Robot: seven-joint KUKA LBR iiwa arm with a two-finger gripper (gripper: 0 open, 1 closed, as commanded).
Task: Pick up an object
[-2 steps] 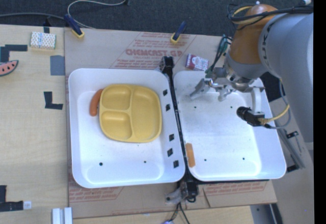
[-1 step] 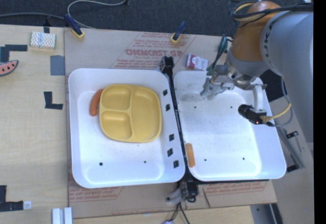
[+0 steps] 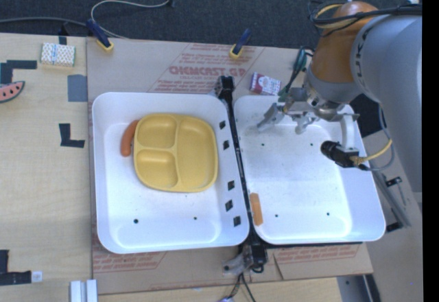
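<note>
My gripper (image 3: 282, 123) hangs over the far left part of the right bin (image 3: 357, 225), open, with nothing between its fingers. A small orange piece (image 3: 255, 208) lies at the right bin's near left edge, well in front of the gripper. In the left bin (image 3: 110, 225) rests a yellow divided plate (image 3: 175, 152), and an orange sausage-shaped thing (image 3: 127, 138) lies against the plate's left side.
A small red and white packet (image 3: 264, 83) lies on the cardboard behind the right bin. Black clips (image 3: 230, 186) run along the seam between the bins. On the bench at far left sit a patterned block (image 3: 57, 54) and a watermelon-slice toy (image 3: 12, 91).
</note>
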